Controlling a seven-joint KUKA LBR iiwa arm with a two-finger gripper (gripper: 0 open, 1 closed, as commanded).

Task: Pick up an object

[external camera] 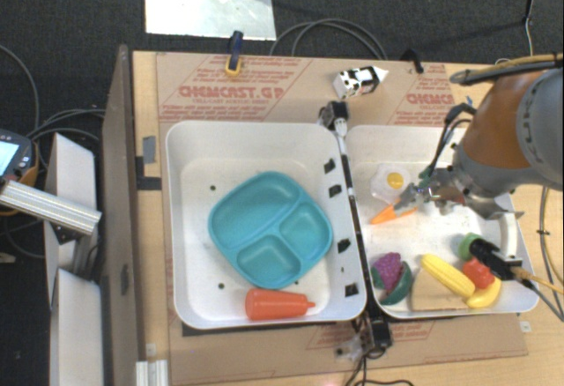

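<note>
My gripper (425, 196) hangs low over the middle of the right bin (414, 139), under the grey arm with its orange band (493, 115). A small orange carrot (390, 215) lies slanted just left of and below the gripper, with its upper end reaching up to it. A fried egg toy (391, 181) rests a little further up and to the left. Along the front of this bin lie purple grapes (387, 269), a yellow banana (448, 276), a tan bread slice (430, 294) and a red and green piece (477, 263).
The left bin (189, 155) holds a teal divided plate (270, 227) and a larger orange carrot (277, 304) near its front wall. A black-clipped divider (344, 190) separates the two bins. Cables run behind the bench.
</note>
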